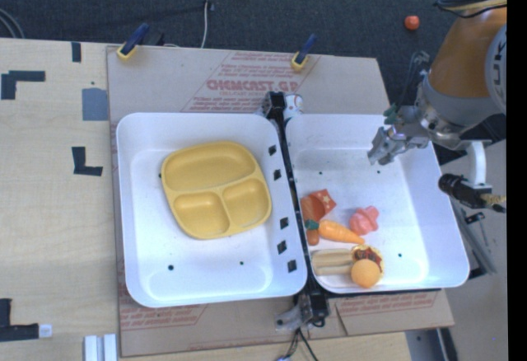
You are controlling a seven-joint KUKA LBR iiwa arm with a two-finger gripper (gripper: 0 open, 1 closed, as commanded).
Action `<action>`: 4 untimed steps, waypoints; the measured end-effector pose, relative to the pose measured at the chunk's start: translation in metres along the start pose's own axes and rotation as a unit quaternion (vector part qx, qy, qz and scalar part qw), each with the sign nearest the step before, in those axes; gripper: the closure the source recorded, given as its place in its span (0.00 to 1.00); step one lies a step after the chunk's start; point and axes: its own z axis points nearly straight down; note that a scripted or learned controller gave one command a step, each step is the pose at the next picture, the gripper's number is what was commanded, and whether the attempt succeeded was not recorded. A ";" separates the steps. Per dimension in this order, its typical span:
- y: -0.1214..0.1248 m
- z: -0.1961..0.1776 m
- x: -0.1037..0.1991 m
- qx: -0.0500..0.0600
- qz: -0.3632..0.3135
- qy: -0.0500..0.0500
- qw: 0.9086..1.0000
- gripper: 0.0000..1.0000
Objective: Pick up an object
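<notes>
Nothing is picked up yet: the gripper (385, 148) hangs over the right bin's (416, 186) far side, holding nothing, its opening unclear, toys (342, 232) untouched.

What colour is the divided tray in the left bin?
Yellow; the divided tray shows clearly in the camera view.

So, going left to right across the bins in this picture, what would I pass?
Yellow tray → divider → carrot → pink toy → gripper, over the right bin's far side.
</notes>
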 end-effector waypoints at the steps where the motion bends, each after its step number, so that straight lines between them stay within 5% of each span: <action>1: 0.058 0.081 -0.086 -0.003 0.001 -0.002 1.000 0.00; 2: 0.027 0.026 -0.055 -0.001 0.000 0.000 1.000 0.00; 3: -0.044 0.101 0.007 0.006 0.000 0.003 1.000 0.00; 4: -0.100 0.136 -0.054 -0.002 0.004 0.001 1.000 0.00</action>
